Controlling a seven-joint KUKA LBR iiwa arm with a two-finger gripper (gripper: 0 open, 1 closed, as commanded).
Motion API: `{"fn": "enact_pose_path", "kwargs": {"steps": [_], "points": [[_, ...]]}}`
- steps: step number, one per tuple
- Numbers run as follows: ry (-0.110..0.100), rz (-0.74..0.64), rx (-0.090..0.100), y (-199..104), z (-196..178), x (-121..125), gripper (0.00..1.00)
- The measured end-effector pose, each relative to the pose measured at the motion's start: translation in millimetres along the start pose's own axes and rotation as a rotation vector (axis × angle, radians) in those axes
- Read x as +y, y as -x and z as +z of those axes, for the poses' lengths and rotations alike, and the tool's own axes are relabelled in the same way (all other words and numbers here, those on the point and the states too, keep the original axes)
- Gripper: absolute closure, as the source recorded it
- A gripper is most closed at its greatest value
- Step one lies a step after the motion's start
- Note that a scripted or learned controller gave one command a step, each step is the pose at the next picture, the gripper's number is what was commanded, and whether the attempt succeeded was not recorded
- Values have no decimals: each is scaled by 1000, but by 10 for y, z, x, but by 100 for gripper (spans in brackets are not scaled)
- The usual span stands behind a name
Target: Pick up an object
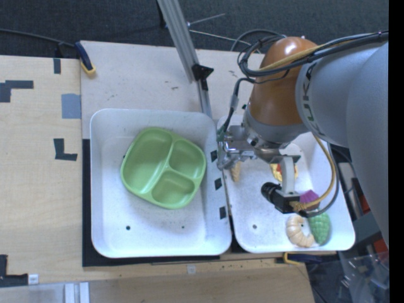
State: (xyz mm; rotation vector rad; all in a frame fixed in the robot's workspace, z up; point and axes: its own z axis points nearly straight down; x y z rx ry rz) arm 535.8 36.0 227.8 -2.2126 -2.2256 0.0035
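I judge the step as approach: nothing is lifted yet. The gripper hangs over the right bin near its dividing wall; I cannot tell its opening or any hold. Candidate objects, a cream ring toy and green piece, lie at 4 o'clock. Next move requires repositioning above one. The arm points steeply down.

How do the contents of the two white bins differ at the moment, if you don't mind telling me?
The left bin holds one large thing, a green divided plate; the right bin holds several small ones, among them a croissant and a green leafy toy. The arm hangs over the right bin, not the left. Both bins are shallow and white.
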Motion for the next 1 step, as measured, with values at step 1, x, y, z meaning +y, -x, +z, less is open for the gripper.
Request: {"fn": "enact_pose_path", "kwargs": {"steps": [1], "points": [[1, 0, 0, -448, 61, 9, 100]]}}
